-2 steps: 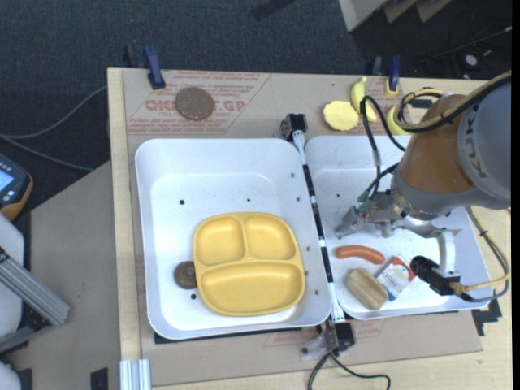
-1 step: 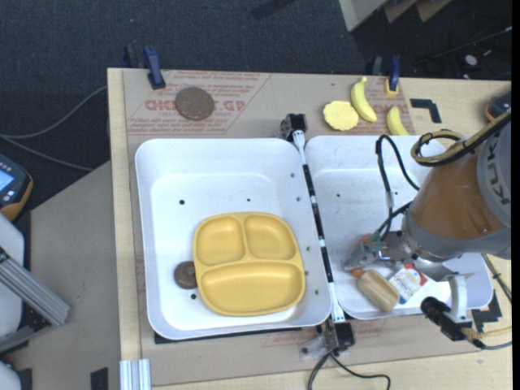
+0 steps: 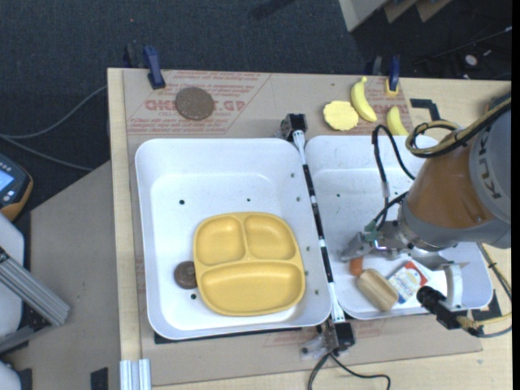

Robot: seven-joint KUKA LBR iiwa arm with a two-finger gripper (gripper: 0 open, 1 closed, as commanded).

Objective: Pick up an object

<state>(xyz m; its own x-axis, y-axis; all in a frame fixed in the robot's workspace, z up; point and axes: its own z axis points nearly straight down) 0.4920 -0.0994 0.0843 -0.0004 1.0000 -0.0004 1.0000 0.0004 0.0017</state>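
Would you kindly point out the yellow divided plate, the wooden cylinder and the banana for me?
yellow divided plate [image 3: 248, 262]: camera view, on the ridge between its compartments.
wooden cylinder [image 3: 377, 289]: camera view, middle of its side.
banana [image 3: 363, 101]: camera view, middle of its curve.

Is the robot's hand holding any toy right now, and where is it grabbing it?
Can't tell. The gripper sits low in the right bin, just above a small orange piece, but no toy shows in its grip.
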